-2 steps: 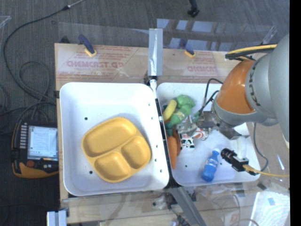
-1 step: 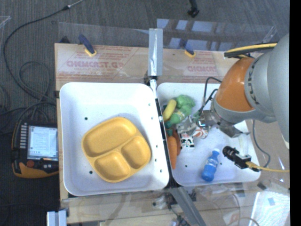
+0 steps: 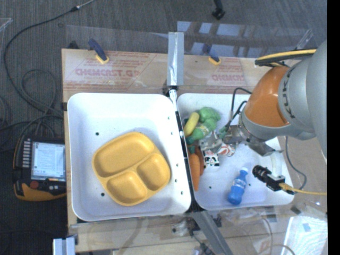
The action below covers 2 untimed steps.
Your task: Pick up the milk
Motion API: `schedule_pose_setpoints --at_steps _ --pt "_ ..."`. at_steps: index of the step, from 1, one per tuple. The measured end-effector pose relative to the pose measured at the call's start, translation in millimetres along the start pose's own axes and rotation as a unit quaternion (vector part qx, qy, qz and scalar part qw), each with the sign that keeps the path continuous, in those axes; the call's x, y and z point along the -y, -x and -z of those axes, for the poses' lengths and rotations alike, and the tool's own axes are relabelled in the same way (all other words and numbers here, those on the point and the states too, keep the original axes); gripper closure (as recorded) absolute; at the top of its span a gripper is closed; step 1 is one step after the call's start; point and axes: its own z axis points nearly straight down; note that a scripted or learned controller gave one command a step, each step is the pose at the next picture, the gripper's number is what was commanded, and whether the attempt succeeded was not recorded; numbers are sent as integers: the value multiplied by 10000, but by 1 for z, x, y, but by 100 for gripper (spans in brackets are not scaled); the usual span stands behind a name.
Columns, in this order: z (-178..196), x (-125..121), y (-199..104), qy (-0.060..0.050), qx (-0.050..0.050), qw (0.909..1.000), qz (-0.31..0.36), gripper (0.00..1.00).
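Note:
The milk (image 3: 211, 159) is a small white carton with black cow spots. It lies in the right bin (image 3: 265, 195), near the bin's left wall and just right of the carrot. My gripper (image 3: 219, 142) reaches in from the right under the orange-banded wrist (image 3: 268, 108). It sits directly above and slightly behind the carton, very close to it or touching it. A red and white patch (image 3: 227, 150) shows beside the carton under the gripper; I cannot tell whether it belongs to the carton.
The right bin also holds a yellow banana (image 3: 191, 124), a green leafy vegetable (image 3: 207, 120), an orange carrot (image 3: 195, 166) and a blue bottle (image 3: 237, 187). A yellow divided plate (image 3: 132, 167) lies in the left bin (image 3: 85, 116). A black cable plug (image 3: 268, 178) hangs near the bottle.

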Motion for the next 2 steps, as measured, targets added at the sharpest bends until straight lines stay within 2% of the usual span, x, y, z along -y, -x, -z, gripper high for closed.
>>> schedule_pose_setpoints --at_steps 1,2 --pt "0 -4 -1 18 53 9981 618 0" --pt "1 -7 0 31 52 9943 1067 0"
